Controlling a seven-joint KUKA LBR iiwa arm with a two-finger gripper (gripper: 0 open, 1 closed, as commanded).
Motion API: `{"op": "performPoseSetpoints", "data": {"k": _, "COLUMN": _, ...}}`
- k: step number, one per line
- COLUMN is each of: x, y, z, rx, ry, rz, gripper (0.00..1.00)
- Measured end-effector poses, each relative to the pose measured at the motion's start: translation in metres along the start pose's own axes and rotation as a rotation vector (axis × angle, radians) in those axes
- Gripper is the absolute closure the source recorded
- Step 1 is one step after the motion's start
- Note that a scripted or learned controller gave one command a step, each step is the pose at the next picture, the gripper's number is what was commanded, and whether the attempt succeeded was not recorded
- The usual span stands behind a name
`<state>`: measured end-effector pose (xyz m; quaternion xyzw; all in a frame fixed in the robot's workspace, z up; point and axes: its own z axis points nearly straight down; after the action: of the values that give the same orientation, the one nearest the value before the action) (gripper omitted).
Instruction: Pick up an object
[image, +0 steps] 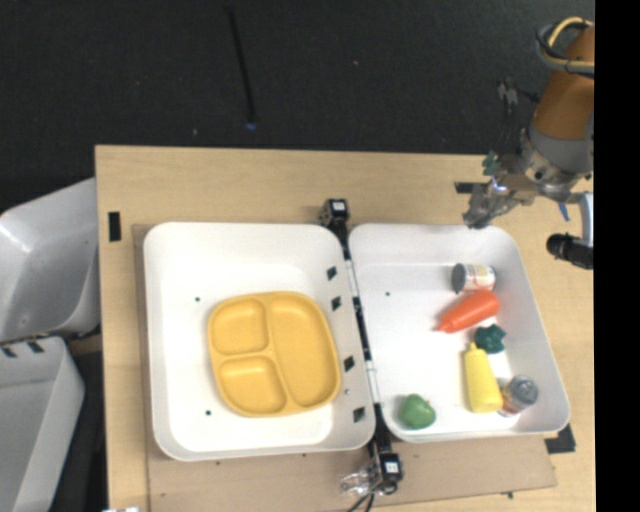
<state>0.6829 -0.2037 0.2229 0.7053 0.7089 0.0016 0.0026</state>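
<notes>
Two shallow white bins (180, 300); one yellow three-compartment plate (272, 353); one orange carrot (466, 312); one yellow bottle (481, 380); one green pepper (416, 411); two small cans (473, 277).

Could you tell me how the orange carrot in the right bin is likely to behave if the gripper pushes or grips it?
The carrot looks tapered and rounded, so it would probably roll or pivot when pushed. Its surface looks smooth, so it may slip between the fingers. It lies beside a small can, which it might nudge.

I'm seeing a yellow tray (272, 352), an orange carrot (466, 312), a yellow bottle (481, 380) and a green pepper (416, 410) showing against white bins (180, 270).
</notes>
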Motion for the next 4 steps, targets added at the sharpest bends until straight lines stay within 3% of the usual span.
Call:
{"op": "performPoseSetpoints", "data": {"k": 2, "x": 0.081, "y": -0.031, "z": -0.004, "rx": 0.005, "ry": 0.002, "rz": 0.0, "gripper": 1.0}}
{"op": "performPoseSetpoints", "data": {"k": 4, "x": 0.19, "y": -0.062, "z": -0.004, "rx": 0.007, "ry": 0.002, "rz": -0.001, "gripper": 1.0}}
